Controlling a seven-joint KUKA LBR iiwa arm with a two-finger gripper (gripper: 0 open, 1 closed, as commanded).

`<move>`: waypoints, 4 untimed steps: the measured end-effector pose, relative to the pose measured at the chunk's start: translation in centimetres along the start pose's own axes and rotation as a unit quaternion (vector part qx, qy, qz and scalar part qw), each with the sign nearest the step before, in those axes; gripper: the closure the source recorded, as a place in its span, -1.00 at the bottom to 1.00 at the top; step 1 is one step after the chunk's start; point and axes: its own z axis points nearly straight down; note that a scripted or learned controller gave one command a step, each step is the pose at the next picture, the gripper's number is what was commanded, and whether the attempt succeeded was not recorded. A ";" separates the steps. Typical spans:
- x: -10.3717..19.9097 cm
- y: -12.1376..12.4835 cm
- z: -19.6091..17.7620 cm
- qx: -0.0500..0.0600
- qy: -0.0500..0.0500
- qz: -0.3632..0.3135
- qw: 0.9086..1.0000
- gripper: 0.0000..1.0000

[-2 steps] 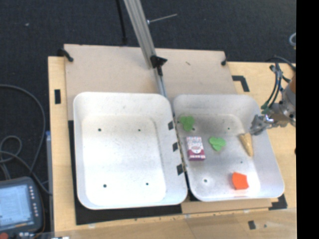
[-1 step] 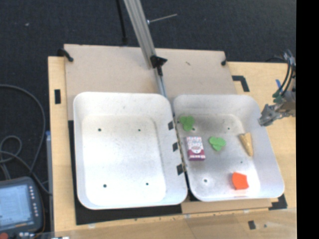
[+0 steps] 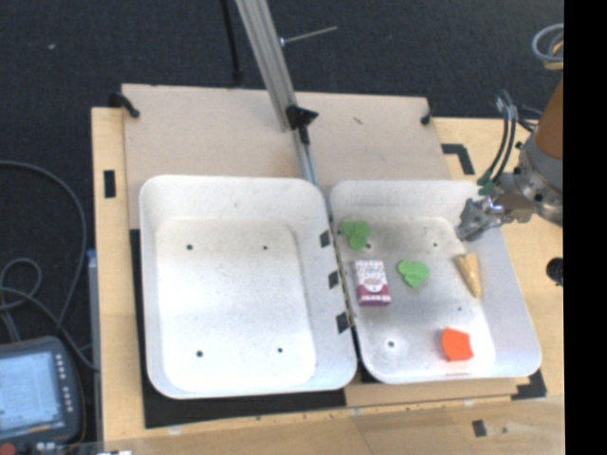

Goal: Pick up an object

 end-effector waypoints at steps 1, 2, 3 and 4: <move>4.7 -0.3 1.0 0.001 0.000 0.001 1.000 1.00; 9.4 -0.6 1.2 0.001 0.000 0.001 1.000 1.00; 13.6 -0.2 1.7 0.002 0.000 0.001 1.000 1.00; 19.5 1.0 1.6 0.001 0.001 -0.001 1.000 1.00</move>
